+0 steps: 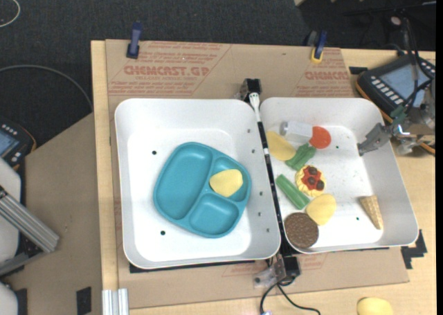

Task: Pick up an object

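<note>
Several toy foods heaped in right bin [387, 189]: red-topped piece [320, 136], brown disc [302, 230]. Tool [374, 138] seen at rim, state indiscernible.

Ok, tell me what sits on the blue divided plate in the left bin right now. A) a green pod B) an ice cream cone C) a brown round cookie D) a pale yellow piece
D: a pale yellow piece lies in the plate's right compartment, while the brown round cookie, the cone and the green pod all lie in the right bin.
</note>
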Tool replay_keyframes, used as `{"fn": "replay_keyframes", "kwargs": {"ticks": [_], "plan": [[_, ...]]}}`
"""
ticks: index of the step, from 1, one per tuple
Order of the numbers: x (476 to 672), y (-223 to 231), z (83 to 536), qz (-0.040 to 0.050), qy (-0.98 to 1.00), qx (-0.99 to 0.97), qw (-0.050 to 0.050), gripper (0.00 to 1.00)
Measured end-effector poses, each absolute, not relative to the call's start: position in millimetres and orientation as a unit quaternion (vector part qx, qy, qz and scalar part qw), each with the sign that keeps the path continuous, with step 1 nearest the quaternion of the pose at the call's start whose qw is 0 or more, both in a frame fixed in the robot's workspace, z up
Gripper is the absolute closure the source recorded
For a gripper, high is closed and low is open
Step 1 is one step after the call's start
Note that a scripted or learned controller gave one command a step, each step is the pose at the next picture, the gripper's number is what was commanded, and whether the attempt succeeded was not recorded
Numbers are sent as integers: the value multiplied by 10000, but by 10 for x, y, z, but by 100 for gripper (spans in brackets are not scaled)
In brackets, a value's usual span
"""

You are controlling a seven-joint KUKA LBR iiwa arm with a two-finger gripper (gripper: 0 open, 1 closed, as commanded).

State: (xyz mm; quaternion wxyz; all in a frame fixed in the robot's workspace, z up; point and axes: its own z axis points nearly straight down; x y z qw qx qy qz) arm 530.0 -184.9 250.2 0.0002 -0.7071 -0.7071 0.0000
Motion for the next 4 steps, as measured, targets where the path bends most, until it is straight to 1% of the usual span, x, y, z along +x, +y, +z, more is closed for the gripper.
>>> {"fn": "replay_keyframes", "kwargs": {"ticks": [1, 2, 3, 4], "plan": [[5020, -1116, 1329, 25, -7089, -7052, 76, 0], [5059, -1169, 1504, -9, -7070, -7072, -17, 100], [5828, -1150, 1588, -20, -7084, -7058, -31, 100], [5103, -476, 2676, -35, -7096, -7046, -15, 100]]}}
